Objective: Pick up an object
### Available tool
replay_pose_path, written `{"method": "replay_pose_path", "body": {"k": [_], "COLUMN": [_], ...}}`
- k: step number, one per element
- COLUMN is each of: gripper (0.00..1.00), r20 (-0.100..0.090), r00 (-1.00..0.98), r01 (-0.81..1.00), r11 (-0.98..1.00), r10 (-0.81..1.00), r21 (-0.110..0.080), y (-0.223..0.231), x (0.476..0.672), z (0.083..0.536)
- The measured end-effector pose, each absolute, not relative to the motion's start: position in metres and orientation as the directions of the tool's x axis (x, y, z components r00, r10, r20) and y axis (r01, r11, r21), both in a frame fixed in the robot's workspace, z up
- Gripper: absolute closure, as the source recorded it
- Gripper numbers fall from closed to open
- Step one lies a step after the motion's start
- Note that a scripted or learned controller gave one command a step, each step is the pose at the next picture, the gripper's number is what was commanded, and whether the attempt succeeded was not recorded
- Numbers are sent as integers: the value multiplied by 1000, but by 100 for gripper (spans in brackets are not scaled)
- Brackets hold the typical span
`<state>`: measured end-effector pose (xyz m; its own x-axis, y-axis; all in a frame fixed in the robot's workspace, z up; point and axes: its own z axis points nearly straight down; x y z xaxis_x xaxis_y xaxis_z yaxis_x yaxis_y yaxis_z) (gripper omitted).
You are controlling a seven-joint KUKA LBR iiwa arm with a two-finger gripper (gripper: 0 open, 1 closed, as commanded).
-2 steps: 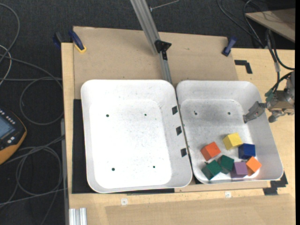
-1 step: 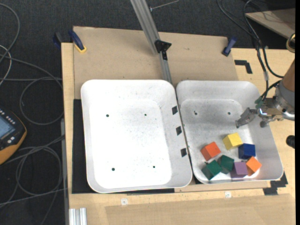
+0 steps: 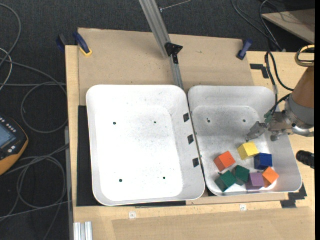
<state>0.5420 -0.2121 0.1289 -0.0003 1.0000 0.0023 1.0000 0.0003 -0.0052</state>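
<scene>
Wooden bench point(image 3: 125, 59) bears two white bins; cables on dark carpet point(image 3: 30, 49)

- Tabletop point(image 3: 125, 54): pale matt wood board
- Bins point(image 3: 100, 134): white, smooth, speckled with dark scuffs
- Blocks point(image 3: 225, 160): matt, plain-coloured
- Pole point(image 3: 155, 19): dull grey metal
- Floor point(image 3: 35, 14): dark rough carpet
</scene>
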Motion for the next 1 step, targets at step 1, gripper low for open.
{"method": "replay_pose_path", "body": {"k": [1], "gripper": [100], "r20": [0], "r00": [-1], "r01": [1000], "r11": [1], "r10": [1000], "r21": [3], "y": [-212], "x": [544], "z": [143]}}
